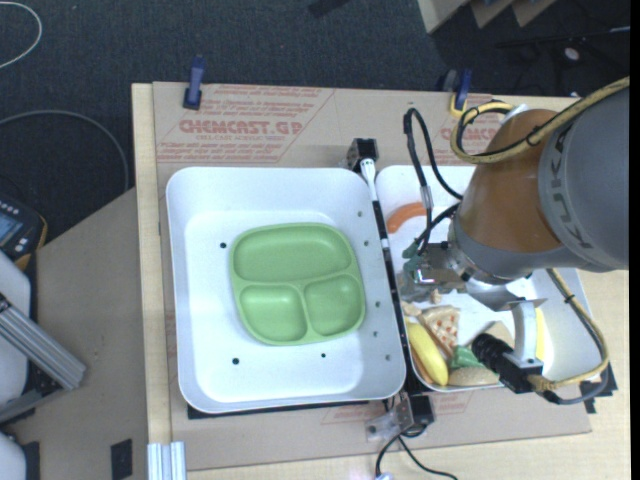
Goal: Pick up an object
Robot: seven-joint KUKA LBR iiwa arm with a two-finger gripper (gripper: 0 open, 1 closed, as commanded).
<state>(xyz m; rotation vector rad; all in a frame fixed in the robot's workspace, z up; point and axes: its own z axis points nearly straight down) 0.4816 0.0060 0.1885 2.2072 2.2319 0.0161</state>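
The arm reaches in from the right over the right bin (400, 182), and its orange band and grey body hide most of that bin. My gripper (427, 274) is low at the bin's left side, just above the toy food. Below it lie a yellow banana (427, 353), a pizza slice (444, 323) and a small green piece (465, 356). An orange carrot-like piece (404, 215) lies further back in the same bin.
The left bin (190, 268) holds a green divided plate (297, 282) with three compartments. A black rail (380, 230) runs between the bins. Black cables (418, 158) hang over the right bin, and blue clamps (194, 83) hold the brown board.
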